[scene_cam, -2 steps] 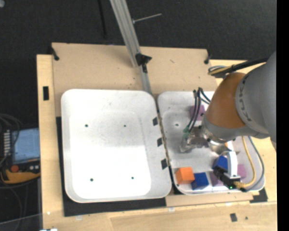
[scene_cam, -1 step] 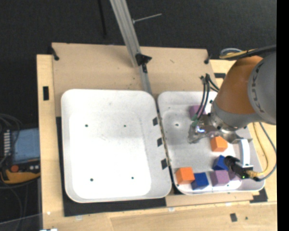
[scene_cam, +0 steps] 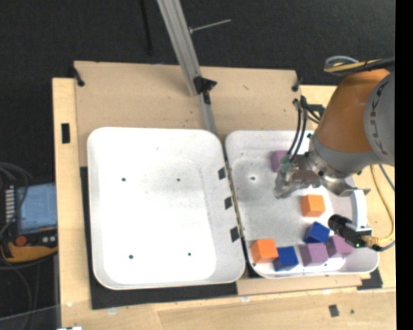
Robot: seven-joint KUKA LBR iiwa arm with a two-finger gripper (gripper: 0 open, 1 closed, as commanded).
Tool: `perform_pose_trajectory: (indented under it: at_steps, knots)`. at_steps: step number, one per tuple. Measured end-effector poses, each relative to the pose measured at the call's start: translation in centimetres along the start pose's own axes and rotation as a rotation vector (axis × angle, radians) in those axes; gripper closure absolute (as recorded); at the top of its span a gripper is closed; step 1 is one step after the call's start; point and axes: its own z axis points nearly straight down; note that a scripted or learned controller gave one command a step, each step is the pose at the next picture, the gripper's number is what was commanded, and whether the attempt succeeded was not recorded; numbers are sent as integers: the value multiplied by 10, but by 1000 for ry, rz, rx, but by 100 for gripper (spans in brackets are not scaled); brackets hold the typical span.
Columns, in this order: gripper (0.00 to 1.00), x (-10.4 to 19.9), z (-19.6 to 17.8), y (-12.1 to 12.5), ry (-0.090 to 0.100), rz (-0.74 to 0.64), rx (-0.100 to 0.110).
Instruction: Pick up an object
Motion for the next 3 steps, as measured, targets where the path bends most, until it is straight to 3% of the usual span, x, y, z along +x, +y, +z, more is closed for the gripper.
perform_pose_trajectory:
  at_steps: [2, 3]
  knots:
    - [100, 102, 4, 39, 2, -4, 4]
    - [100, 158, -10, 52, 3, -5, 3]
